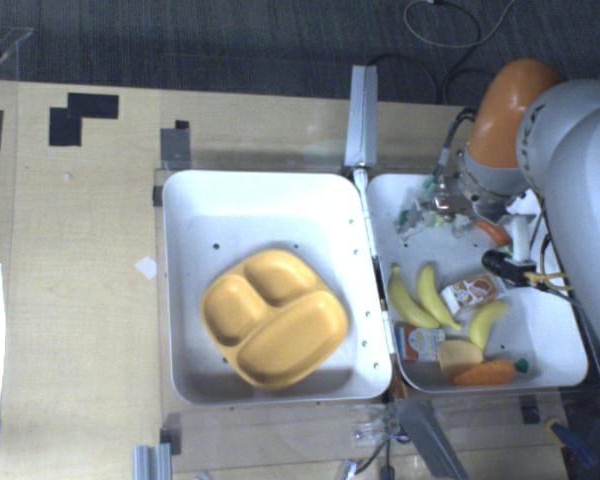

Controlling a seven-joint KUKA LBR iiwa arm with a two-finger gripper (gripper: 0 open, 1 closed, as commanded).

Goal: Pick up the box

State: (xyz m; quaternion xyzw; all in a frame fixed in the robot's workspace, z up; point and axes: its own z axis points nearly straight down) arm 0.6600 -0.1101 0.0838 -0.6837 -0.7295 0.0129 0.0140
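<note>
A small white and brown box (474,291) lies in the right bin (558,353), between two bananas. A red and white carton (420,343) lies near that bin's front left corner. My gripper (428,211) hangs over the back left part of the right bin, beyond the bananas and well away from the box. It is small and blurred below the grey wrist and orange band (505,108). Nothing shows in its grasp.
Bananas (412,303) lie at the right bin's left side, and another banana (487,321) sits right of the box. A carrot (485,372) and a pale block (460,353) lie at the front. The left bin (185,228) holds a yellow divided plate (273,316).
</note>
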